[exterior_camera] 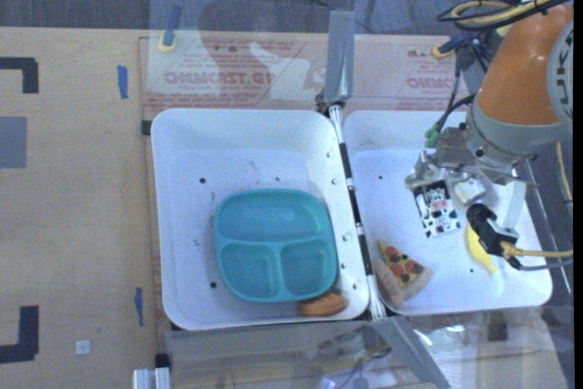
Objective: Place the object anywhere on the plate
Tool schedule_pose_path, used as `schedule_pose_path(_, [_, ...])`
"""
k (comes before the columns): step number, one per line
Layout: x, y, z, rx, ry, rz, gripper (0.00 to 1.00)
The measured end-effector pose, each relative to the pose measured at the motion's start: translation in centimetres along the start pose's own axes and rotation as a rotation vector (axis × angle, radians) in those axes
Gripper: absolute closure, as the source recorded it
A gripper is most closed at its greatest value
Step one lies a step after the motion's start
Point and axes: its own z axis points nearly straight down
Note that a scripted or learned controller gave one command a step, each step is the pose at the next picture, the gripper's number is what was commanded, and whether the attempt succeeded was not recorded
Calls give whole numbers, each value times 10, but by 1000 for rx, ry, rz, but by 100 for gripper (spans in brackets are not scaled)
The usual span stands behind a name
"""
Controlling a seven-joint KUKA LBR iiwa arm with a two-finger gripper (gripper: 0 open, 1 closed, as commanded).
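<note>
The end effector hovers over the right bin; whether it's wide or narrow can't be told. The pizza slice lies just below-left of it — prob. light, stiff toy w/ slick faces, best pinched across the narrow sides. The teal plate sits well to its left, in the other bin.

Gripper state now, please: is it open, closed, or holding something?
Gripper: cannot be told; it hangs over the right bin, with the pizza slice lying apart from it.
</note>
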Motion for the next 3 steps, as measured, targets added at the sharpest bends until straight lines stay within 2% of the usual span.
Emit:
schedule_pose_path(1, [105,22,24,-3,1,-212,100])
schedule_pose_path(2, [197,-9,-1,0,1,-82,100])
schedule_pose_path(3, [197,-9,-1,0,1,-82,0])
